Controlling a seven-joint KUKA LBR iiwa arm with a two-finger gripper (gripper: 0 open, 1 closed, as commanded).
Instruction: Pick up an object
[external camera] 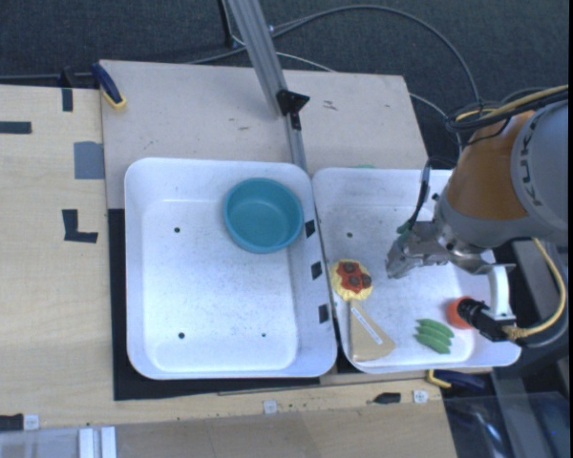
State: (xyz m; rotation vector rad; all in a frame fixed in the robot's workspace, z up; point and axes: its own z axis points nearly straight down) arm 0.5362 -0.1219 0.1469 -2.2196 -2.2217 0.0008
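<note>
Approach step: the gripper hangs over the right bin, its grip state unreadable; next, descend onto the pizza slice just left and nearer

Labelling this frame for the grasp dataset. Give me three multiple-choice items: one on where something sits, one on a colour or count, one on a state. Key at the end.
1. Where is the blue bowl?
A. In the left bin, near its far right corner
B. In the right bin, next to the pizza slice
C. On the bare bench outside both bins

2. What colour is the small pod-shaped toy at the near edge of the right bin?
A. Purple
B. Green
C. White

3. How does the bowl stand?
A. Upside down
B. On its side
C. Upright, opening facing up

Key: 1 A, the bowl lies inside the left bin close to the divider. 2 B, the toy is clearly green against the white bin floor. 3 C, its hollow interior and rim face the camera.
</note>
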